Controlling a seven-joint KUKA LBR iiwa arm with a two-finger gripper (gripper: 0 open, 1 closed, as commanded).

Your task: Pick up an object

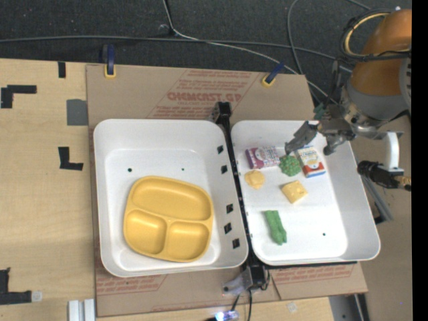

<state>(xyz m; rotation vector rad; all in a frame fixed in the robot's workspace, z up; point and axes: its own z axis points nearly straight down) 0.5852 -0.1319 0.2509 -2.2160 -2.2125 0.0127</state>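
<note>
Lying across the left of the view is a pale wooden bench top (40, 199) marked with short black tape pieces, and on it rests a brown cardboard sheet (194, 92) printed with red lettering and held at its far edge by two clamps. Behind the bench runs a dark floor (221, 12) crossed by thin black cables.

On the cardboard sit the two white bins, touching along a black joint. The left bin (110, 146) holds a yellow divided tray (168, 218) with three compartments. The right bin (348, 233) holds the loose items: a purple packet (262, 157) near the centre joint, a small yellow piece (255, 178) just below it, a green leafy piece (290, 165), a red and white carton (311, 162) just beside that, a yellow block (294, 192) lower down, and a green elongated piece (274, 227) toward the near wall.

The gripper (319, 136) hangs over the far right part of the right bin, above the green leafy piece and the carton. Its two dark prongs stand spread apart, nothing between them. The orange and grey arm body fills the upper right corner.
</note>
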